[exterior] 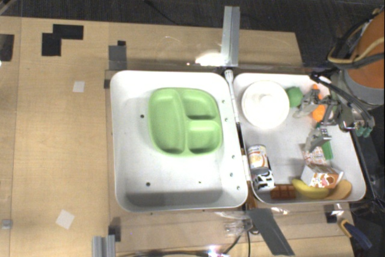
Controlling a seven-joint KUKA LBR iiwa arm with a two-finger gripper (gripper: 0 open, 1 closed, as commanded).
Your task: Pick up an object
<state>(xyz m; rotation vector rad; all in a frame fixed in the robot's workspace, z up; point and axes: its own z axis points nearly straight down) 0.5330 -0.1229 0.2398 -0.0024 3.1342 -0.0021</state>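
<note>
My gripper (pixel 319 129) hangs over the right side of the right bin (pixel 283 147), coming in from the grey arm with its orange band (pixel 368 63). Under and around it lie a small orange piece (pixel 319 111), a green item (pixel 326 151) and a crinkled packet (pixel 314 157). Nearer the front are a snack packet (pixel 325 179), a banana (pixel 316 190) and a brown bar (pixel 283 192). A white bowl (pixel 264 104) and a green ball (pixel 294 96) sit at the back. A can (pixel 257 157) and a black-and-white cup (pixel 263 179) stand by the left wall.
The left bin (pixel 129 147) holds a green divided plate (pixel 183 120). A metal post (pixel 231 36) rises behind the divide between the bins. Cables run along the arm at the right edge (pixel 343 48). The wooden bench (pixel 54 147) stretches off to the left.
</note>
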